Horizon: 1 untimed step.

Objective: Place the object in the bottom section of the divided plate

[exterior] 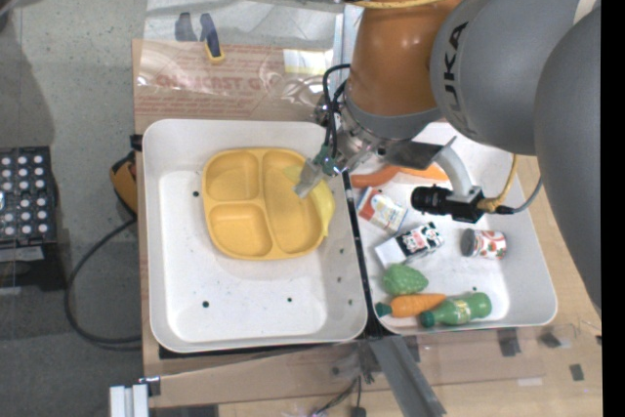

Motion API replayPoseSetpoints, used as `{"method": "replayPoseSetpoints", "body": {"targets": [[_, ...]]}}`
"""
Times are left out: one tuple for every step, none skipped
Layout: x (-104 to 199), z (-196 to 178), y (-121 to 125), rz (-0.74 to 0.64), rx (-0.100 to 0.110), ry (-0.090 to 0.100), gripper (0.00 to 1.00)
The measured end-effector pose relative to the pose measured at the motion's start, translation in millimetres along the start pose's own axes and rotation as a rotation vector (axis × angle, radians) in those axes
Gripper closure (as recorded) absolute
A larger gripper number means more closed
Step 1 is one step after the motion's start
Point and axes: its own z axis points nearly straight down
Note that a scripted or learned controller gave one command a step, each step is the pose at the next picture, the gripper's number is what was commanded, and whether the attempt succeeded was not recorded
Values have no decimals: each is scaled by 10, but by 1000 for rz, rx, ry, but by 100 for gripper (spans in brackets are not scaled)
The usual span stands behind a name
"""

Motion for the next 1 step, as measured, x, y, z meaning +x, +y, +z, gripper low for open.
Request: {"method": "replayPoseSetpoints", "body": {"targets": [[-1, 0, -1, 0, 0, 1, 0]]}}
